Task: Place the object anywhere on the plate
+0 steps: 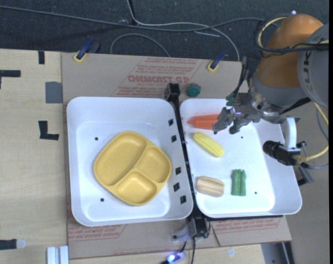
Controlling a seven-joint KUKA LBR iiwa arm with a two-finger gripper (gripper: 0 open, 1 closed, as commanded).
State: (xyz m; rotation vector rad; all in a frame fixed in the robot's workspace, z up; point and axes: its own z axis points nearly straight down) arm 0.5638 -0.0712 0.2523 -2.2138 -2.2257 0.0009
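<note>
Nearest the camera, low in the right bin point(282, 205), a bread roll point(210, 186) lies beside a green asparagus bundle point(239, 182), the bundle standing roughly upright in the view. A step further up, the corn cob point(208, 144) lies slanted, its long axis running from upper left to lower right. Beyond that sits the carrot point(204, 121), long axis roughly level across the view, fat end toward the divider between the bins. The gripper point(231, 122) hangs just past the carrot's right end, so the carrot lies to the view's left of the fingers and the corn below-left of them. My read: the carrot is the likelier target, being closest, though which object is meant isn't certain. The fingers look parted with nothing between them; how wide is hard to judge against the dark wrist hardware. To grasp the carrot, they'd want to close across its short width, so the hand likely needs to shift along that axis toward the view's left first. The yellow plate point(132, 168) with three compartments sits in the left bin point(81, 147), well apart from the gripper, down and to the view's left across the divider; any carry has to clear that ridge. Farther back, a small teal object point(194, 89) rests on the cardboard over the tabletop point(23, 164).
</note>
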